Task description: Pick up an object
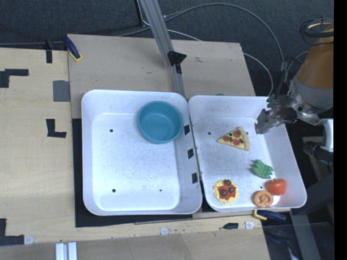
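On the bench [32, 145], two shallow white bins sit side by side on a dark mat, their inner rims touching.

Writing and labels: none legible. Black tape marks lie on the pale bench top at left; no letters can be made out on them or on any item.

Left bin [108, 199]: one blue bowl [160, 122], round, upright, plain, resting near the far right corner of this bin.

Right bin [217, 110], five small toy food items:
- pizza slice [235, 138], triangular, yellow with red dots, lying flat near the bin's middle, its point toward the left.
- green leafy piece [262, 169], lumpy, near the right wall, well apart from the slice.
- round mini pizza [225, 191], yellow with red and dark toppings, at the near edge.
- red tomato-like piece [276, 186], at the near right corner.
- orange ring-shaped piece [263, 199], just beside the red one; touching it, as far as can be told.

Gripper [262, 125]: dark grey, hanging over the right bin's far right part, just right of the pizza slice and apart from it. Fingers point down and left; whether they are spread or pressed together cannot be told, and nothing is seen between them.

Arm [317, 72]: orange band above the wrist, entering from the right.

Other: a grey metal pole [157, 26] slanting down from the top toward the gap between the bins; cables [238, 10] looping across the dark floor behind.
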